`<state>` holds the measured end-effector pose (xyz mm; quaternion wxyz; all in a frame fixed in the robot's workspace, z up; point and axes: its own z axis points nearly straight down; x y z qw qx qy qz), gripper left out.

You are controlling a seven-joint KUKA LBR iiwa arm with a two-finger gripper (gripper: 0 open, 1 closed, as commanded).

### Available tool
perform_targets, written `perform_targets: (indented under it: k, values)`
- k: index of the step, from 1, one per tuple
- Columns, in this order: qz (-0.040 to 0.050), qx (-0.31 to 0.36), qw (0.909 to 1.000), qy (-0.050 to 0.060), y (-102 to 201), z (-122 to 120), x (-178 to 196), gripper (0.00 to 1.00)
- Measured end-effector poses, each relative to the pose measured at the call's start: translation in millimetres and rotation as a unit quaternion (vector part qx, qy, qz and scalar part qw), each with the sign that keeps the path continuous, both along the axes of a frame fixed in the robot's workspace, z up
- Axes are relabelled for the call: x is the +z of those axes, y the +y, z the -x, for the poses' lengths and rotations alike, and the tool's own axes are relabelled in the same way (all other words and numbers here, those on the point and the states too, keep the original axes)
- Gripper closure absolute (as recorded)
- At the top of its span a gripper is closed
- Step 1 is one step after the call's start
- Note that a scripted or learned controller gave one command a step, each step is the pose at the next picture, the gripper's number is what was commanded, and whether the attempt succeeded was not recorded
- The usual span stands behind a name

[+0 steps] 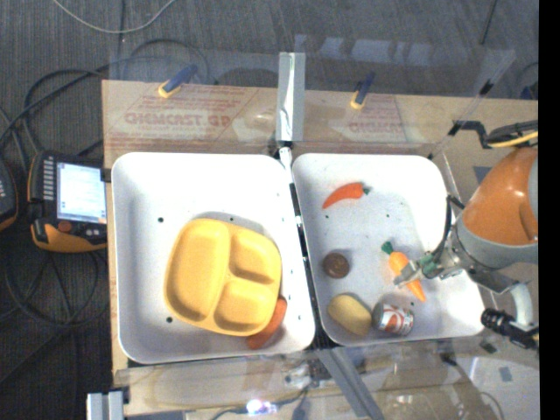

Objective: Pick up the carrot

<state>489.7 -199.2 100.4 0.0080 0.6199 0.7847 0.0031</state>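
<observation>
Pincer (426, 268) sits right on the carrot (404, 267) at four o'clock in the right bin (367, 166) — spread or pinching, I cannot tell. Grasp stage, by my read; next, a firm squeeze, then lift.

A grey carpeted floor (175, 42) fills the top and left of the scene, well away from the tool, with thin pale cables (114, 11) looping across it. On the far side of the bench from the tool, dark cables (35, 121) run to an orange-edged handheld controller (74, 201) with a lit screen lying on the floor. The bench top is a tan board (201, 116) with faint printed lettering, held by a blue clamp (178, 80) and a yellow-tipped clamp (361, 91). A metal upright post (290, 94) stands at the board's back edge. Lighting is even and soft.
</observation>
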Motion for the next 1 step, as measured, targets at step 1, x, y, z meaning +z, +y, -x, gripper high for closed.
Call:
perform_targets:
  k: [1]
  values:
    - [-0.0021,0.068,0.9977,0.008,59.5,-32.1,91.9,1.00]
